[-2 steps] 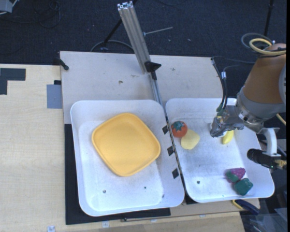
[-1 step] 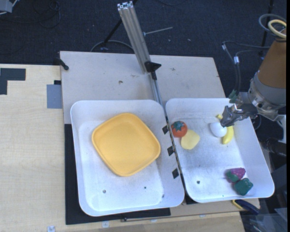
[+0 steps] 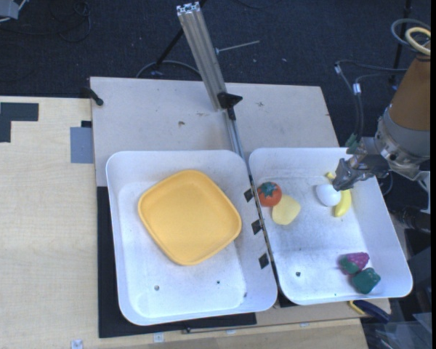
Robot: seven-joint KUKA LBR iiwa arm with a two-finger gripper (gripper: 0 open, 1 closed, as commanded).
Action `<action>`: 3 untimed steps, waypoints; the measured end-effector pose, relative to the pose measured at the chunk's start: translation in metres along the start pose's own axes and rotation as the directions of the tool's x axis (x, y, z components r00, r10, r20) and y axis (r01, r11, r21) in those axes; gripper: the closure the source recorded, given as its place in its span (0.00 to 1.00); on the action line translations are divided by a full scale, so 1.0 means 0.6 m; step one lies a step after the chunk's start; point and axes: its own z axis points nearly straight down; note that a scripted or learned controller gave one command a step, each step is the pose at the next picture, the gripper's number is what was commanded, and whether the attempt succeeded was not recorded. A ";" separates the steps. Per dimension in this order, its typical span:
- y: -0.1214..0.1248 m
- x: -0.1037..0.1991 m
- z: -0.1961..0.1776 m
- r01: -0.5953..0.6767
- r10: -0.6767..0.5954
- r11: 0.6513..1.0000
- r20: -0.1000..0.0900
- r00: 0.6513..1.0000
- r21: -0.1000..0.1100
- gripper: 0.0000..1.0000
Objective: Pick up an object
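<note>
Green toy (image 3: 366, 280) and purple toy (image 3: 354, 261), right bin's (image 3: 312, 293) near corner. Plate (image 3: 190, 216), left bin. Tomato (image 3: 269, 193), yellow piece (image 3: 286, 210), mid-right. Hand (image 3: 346, 176) above egg (image 3: 326, 194) and banana (image 3: 342, 203); grip state: cannot tell. Risk: crowded pair may skid or pinch together.

Two white bins side by side on the bench (image 3: 167, 115). Left bin (image 3: 123, 195): one yellow square plate (image 3: 189, 215), lying flat, roughly centred. Right bin (image 3: 381, 246): red tomato-like toy (image 3: 269, 193) near the divider, pale yellow piece (image 3: 286, 210) just beside it; white egg-shaped object (image 3: 325, 194) touching a yellow banana-like piece (image 3: 342, 203) toward the right wall; magenta piece (image 3: 355, 261) and green piece (image 3: 366, 280) together in the near right corner. End effector (image 3: 346, 175) hangs low over the right bin's far right side, just above the egg. Grey arm with orange band (image 3: 413, 93) enters from the right. Aluminium extrusion post (image 3: 203, 53) stands behind the bins.
</note>
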 end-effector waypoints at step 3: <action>-0.012 0.256 0.018 0.004 -0.004 1.000 0.000 1.000 0.000 1.00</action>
